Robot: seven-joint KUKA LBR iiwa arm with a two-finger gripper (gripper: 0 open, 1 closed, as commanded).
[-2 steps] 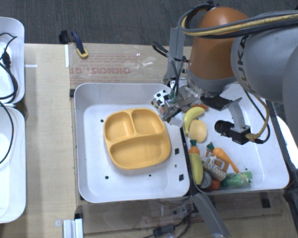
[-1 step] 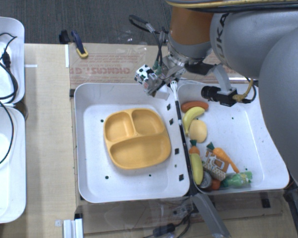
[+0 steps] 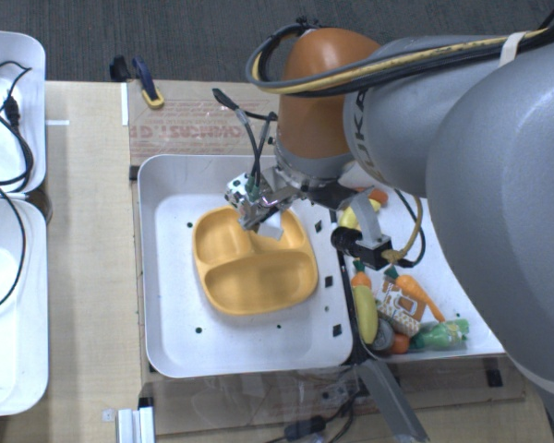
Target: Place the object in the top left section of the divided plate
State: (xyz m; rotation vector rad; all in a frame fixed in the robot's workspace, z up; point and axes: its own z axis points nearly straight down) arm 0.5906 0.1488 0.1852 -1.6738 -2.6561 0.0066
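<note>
Over the far rim of the yellow divided plate (image 3: 254, 270), the hand (image 3: 256, 209) hangs with a small black-and-white object (image 3: 237, 190) by it, its grip unreadable; judged mid-placement, needing lowering into the far-left section.

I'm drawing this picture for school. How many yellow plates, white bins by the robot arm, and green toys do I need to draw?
Yellow divided plate: 1
White bins: 2 (one with the plate, one with the toy pile)
Green toy: 1
Total: 4
</note>
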